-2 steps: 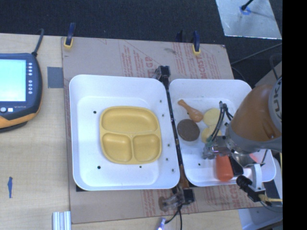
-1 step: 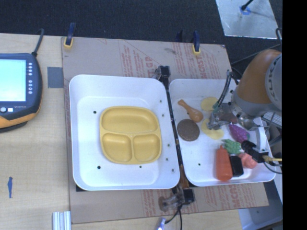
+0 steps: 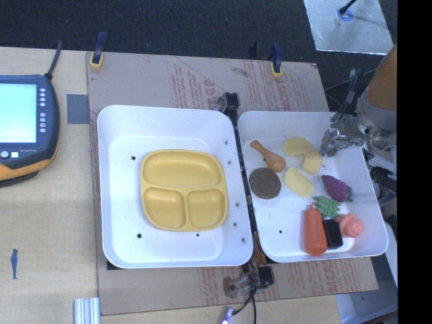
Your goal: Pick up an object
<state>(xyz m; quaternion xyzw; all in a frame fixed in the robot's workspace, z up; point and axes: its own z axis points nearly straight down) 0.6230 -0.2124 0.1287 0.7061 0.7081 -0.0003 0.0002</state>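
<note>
A brown cardboard sheet (image 3: 202,79) is laid over the bench, and two white bins are set on it side by side. The left bin (image 3: 118,181) is occupied by a yellow divided tray (image 3: 183,188), placed near its middle. The right bin (image 3: 283,241) is filled with small toy foods. A brown round patty (image 3: 264,182) is seen by its left edge, with a tan wooden spoon-like piece (image 3: 268,155) just above it. Three pale yellow pieces (image 3: 302,163) are grouped near the middle of the bin toward its far edge. A purple piece (image 3: 336,187) is placed toward the right edge, a green leafy piece (image 3: 327,206) is seen below it, and an orange carrot (image 3: 314,231), a black block (image 3: 333,234) and a pink piece (image 3: 351,226) are clustered at the near right corner. A handheld control pendant (image 3: 23,127) is left at the bench's left edge. The gripper (image 3: 335,140) is held over the far right corner of the right bin, apart from the foods; whether it is released or clenched cannot be told.
</note>
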